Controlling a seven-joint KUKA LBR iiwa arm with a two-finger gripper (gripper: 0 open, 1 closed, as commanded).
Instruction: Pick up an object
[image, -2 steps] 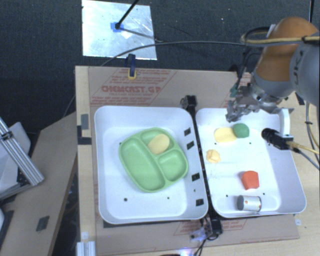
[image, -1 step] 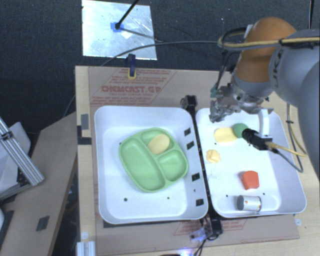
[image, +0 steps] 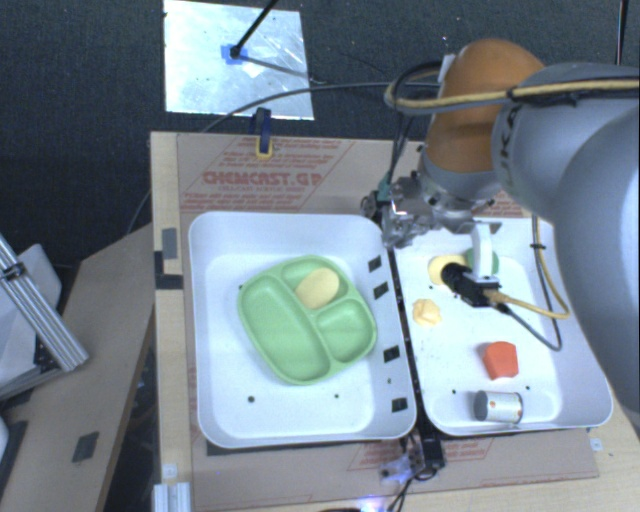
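Observation:
My gripper (image: 404, 226) hangs below the orange wrist band, over the far left corner of the right bin (image: 560, 400), close to the divider between the two bins. In that bin lie a yellow piece (image: 438, 268) just right of the gripper, a smaller pale yellow piece (image: 427, 312) nearer the front, an orange-red block (image: 500, 359) and a silver cylinder (image: 498, 405). A bit of green (image: 492, 262) shows behind the pale bracket. The view shows nothing held by the gripper.
The left bin (image: 225, 400) holds a green divided plate (image: 290, 335) with a yellow rounded object (image: 318, 287) in its far compartment. The grey arm covers the right bin's far right part. Black clips line the divider (image: 392, 352).

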